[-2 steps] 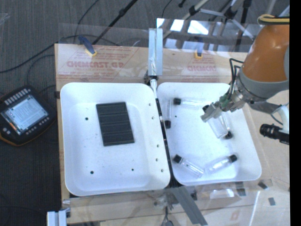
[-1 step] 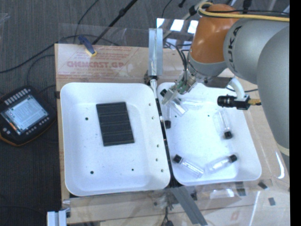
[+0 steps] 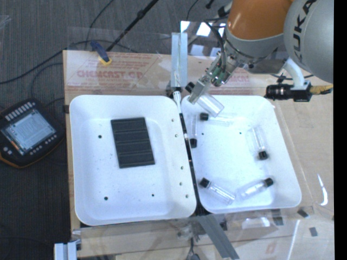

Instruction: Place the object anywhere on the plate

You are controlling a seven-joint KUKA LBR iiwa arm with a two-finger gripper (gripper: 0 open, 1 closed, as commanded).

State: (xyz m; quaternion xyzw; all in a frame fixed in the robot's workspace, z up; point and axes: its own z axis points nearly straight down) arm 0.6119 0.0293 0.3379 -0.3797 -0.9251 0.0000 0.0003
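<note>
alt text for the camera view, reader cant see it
A grey and orange robot arm reaches in from the right, its gripper holding a clear vial tilted above the back left corner of the right bin. Four more black-capped vials lie in that bin, and a dark ribbed plate lies in the left bin.

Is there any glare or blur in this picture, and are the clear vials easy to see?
Camera view: light is even and shadows are soft. The clear vials almost vanish against the white right bin, and mainly their black caps stand out. The dark plate in the left bin is sharp. The gripper looks slightly blurred. Reflections show on the bench's bottom right corner.
</note>
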